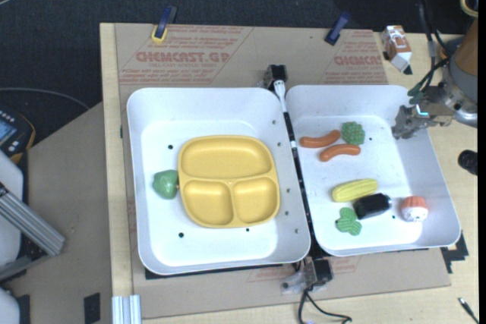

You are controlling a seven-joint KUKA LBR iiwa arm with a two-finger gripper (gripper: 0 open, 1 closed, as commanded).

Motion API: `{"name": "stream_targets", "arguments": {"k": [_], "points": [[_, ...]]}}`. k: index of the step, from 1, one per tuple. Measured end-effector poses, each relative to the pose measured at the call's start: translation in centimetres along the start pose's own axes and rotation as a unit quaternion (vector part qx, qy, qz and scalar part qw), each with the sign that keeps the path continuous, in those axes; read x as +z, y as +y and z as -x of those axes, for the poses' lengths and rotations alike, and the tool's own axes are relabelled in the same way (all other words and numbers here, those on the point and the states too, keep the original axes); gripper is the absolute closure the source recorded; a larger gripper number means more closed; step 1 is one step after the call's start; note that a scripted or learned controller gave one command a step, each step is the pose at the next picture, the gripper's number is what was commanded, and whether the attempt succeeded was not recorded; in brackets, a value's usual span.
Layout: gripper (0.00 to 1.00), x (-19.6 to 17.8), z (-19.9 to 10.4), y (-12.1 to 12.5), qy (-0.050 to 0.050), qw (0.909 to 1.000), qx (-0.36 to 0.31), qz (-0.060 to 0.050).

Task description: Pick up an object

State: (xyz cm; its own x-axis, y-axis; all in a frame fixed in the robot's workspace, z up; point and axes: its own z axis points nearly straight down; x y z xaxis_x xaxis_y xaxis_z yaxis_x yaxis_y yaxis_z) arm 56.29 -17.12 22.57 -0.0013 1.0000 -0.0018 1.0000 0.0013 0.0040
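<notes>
The gripper (408,120), grip state unclear, hangs near 2 sausages (339,152), probably light, slippery, best pinched mid-length.

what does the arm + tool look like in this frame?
The arm at the right edge is rounded grey metal. The tool is a small, boxy grey-silver block with dark parts and a faint bluish spot. Black cables loop above it.

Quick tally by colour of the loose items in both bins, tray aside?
Green: 3, lettuce piece, broccoli floret, broccoli floret
Orange-red: 2, sausage, sausage
Yellow: 1, corn cob
Black: 1, block
Orange and white: 1, sushi piece
Total: 8
</notes>
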Motion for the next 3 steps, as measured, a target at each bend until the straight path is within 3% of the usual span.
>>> {"name": "stream_targets", "arguments": {"k": [3], "points": [[1.00, 0.9, -16.0, -0.8, 0.002, 1.0000, -0.002, -0.004]]}}
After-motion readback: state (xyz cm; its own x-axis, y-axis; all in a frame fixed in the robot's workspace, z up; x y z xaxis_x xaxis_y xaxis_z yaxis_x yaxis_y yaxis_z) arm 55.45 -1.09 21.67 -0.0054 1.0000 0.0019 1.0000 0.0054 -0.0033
